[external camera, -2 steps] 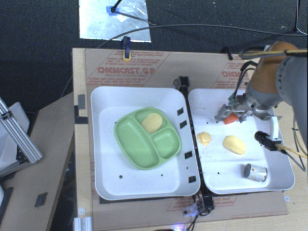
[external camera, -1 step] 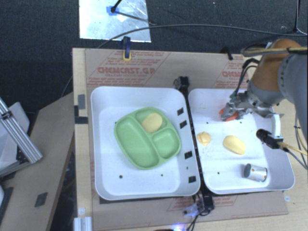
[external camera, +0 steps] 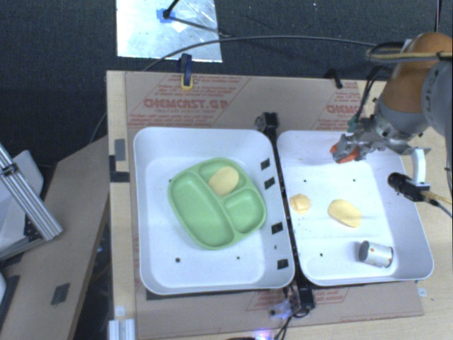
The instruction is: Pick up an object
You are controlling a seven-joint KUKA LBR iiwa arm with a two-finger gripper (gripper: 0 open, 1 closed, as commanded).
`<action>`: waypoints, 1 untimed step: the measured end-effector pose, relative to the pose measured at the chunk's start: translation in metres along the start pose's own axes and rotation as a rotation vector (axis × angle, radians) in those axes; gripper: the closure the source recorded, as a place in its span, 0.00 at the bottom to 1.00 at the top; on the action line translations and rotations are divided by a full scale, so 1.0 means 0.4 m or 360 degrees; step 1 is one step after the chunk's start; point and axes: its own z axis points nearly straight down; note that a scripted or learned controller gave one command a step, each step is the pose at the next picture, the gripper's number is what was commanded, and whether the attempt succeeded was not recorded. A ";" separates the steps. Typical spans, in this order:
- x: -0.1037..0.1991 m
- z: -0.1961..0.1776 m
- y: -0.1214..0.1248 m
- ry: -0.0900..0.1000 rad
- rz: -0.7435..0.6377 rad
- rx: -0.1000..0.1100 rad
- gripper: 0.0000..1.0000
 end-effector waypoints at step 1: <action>-0.007 -0.111 0.004 0.0000 0.0000 0.0001 1.00</action>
